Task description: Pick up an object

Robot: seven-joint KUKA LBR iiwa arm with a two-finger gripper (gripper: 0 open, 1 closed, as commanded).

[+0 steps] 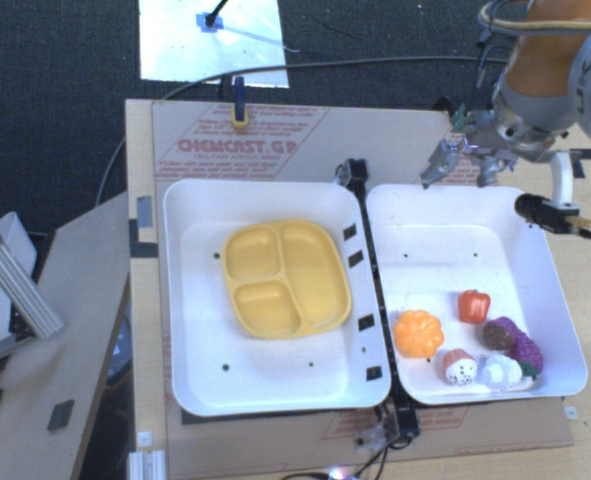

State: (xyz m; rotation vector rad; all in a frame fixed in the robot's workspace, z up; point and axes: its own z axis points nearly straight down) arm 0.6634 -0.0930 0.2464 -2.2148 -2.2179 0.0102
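Closest to the camera, the toy food sits bunched in the near corner of the right bin. There is a little white cupcake, a white lump, and purple grapes. Just behind them are an orange pumpkin and a red pepper. The left bin holds a yellow divided plate.

Farther back, the gripper hangs over the far rim of the right bin. Its two fingers are spread apart with nothing between them.

So the toys lie well apart from the gripper, toward the near side of the same bin. I think the arm must come forward and down. The pepper looks the nearest to it.
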